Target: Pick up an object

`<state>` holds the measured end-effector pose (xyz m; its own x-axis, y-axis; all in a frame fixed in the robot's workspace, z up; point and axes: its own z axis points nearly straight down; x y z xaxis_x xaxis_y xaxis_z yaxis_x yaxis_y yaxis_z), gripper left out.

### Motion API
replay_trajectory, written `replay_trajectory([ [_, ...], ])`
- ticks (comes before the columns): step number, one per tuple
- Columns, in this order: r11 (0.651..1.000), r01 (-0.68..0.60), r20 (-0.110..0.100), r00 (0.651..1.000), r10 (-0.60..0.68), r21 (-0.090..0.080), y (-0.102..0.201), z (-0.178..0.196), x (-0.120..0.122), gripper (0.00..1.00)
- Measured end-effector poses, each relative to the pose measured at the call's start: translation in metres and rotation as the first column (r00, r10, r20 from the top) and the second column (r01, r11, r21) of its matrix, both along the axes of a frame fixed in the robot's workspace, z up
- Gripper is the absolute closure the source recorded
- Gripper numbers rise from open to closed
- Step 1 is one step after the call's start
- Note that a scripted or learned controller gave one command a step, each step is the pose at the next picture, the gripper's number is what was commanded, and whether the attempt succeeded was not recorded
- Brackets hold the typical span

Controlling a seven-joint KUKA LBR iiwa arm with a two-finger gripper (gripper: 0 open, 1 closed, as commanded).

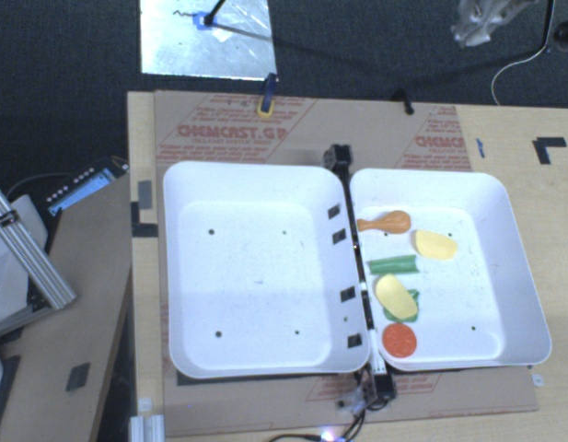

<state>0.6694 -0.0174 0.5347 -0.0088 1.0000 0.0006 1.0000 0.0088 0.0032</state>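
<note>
right bin [504,247] holds all the candidates, bunched by its left wall: yellow-green piece [396,297], yellow slice [434,244], green strip [393,264], orange drumstick shape [386,222], red disc [399,341]. left bin [201,274] alongside. best bet is the yellow slice, it sits apart. gripper [481,12] blurred at top right, far off; cannot tell its finger state.

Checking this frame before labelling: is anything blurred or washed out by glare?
Camera view: the end effector at top right is smeared and pale; the foil sheet glares bright; the white bins are evenly lit with soft shadows; the red round piece and the green piece are soft but legible.
</note>
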Motion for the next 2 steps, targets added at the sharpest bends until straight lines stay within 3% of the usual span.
replay_trajectory([
  [2,1.0,0.011,-0.001,1.0,-0.011,-0.002,-0.069,0.001,-0.043,1.0],
])
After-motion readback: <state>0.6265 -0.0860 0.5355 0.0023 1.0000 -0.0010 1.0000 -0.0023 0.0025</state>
